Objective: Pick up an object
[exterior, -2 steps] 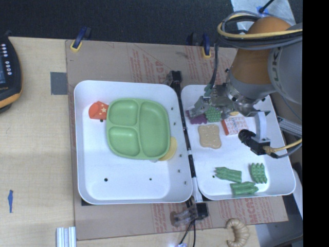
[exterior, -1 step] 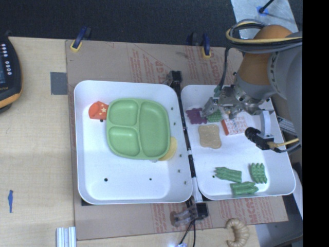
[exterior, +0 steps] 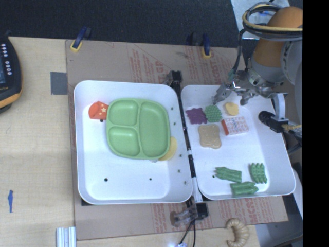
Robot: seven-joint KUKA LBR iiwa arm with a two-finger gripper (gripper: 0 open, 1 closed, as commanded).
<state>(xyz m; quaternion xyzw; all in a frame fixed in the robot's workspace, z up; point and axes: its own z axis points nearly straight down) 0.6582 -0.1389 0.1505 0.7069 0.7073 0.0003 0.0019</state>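
Note:
My gripper (exterior: 233, 95) hangs over the back of the right bin (exterior: 275, 153), fingers spread open with nothing between them. Just in front of it lies a small yellow piece (exterior: 232, 108). To its left sit a bumpy green piece (exterior: 213, 112) and a purple piece (exterior: 196, 116). A red and white box (exterior: 235, 125) and a tan bread slice (exterior: 209, 136) lie nearer the middle. Three green vegetable pieces (exterior: 227, 174) rest at the bin's front.
The left bin (exterior: 92, 174) holds a green divided plate (exterior: 138, 128), a red piece with a star (exterior: 97, 110) at its left and a yellow piece (exterior: 171, 149) tucked under its right edge. Blue clamps (exterior: 206, 45) hold the board's back edge.

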